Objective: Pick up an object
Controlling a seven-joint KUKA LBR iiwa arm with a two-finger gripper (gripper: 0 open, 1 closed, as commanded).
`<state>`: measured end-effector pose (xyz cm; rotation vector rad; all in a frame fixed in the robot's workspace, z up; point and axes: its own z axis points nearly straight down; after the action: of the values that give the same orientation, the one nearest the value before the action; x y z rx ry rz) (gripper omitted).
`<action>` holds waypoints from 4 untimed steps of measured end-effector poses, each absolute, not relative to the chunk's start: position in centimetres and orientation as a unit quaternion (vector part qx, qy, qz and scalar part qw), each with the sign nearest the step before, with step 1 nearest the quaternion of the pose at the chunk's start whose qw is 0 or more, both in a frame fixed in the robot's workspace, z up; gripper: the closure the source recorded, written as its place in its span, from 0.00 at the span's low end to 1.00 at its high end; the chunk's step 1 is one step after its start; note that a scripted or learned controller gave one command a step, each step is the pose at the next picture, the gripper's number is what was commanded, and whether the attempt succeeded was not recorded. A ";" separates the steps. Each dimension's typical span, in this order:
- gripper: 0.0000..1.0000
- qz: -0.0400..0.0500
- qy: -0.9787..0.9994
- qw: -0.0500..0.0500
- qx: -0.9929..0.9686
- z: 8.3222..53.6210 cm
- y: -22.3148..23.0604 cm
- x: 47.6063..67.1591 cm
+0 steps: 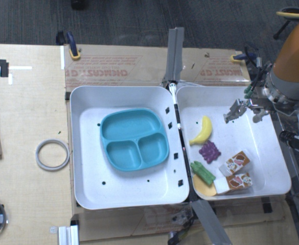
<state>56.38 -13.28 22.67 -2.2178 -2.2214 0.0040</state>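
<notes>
Camera view: banana (202,130) lies in the right bin (272,152), down-left of the gripper (245,112), its long axis running diagonally toward the pile. Jaws spread, holding nothing, hovering. Grapes (209,151) lie beyond the banana. Bare bin floor lies beneath the jaws.

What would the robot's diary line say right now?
claw: above right bin, holding nothing | banana, grapes: in bin | blue tray: left bin
</notes>
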 end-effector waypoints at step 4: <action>1.00 0.000 -0.844 -0.001 -0.537 12.7 -13.8 63.4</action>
<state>63.40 -13.80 12.66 -1.6886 -2.6523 0.0004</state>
